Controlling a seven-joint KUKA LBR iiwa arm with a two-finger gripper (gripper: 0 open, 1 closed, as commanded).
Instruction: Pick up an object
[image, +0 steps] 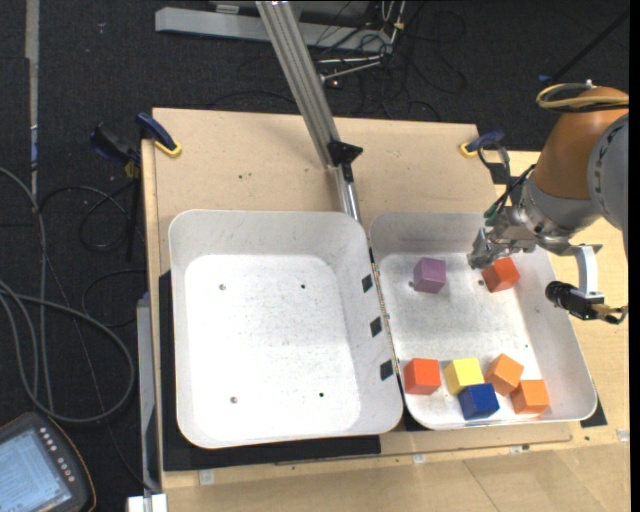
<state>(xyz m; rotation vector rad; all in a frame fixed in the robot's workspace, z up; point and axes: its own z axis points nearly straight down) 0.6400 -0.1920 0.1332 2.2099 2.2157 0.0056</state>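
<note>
Near edge of right bin (575, 370): a cluster of cubes lies in a row along the front wall. Orange cube (422, 376) is at left, then yellow cube (464, 374), with blue cube (479, 401) just in front of it. Two further orange blocks (519, 384) sit at the right end, touching or nearly so.

Mid-bin: purple cube (430, 274) stands alone, well apart from the row.

Far right of bin: red-orange cube (501, 273) lies directly beneath and just right of the gripper (490, 252), touching or nearly touching it. This is the likely target. The cube has no true long axis; its faces are turned slightly askew to the bin walls.

Gripper state: cannot tell; the wrist hides it.

Left bin (190, 300) lies beside it on the counter (250, 160).
</note>
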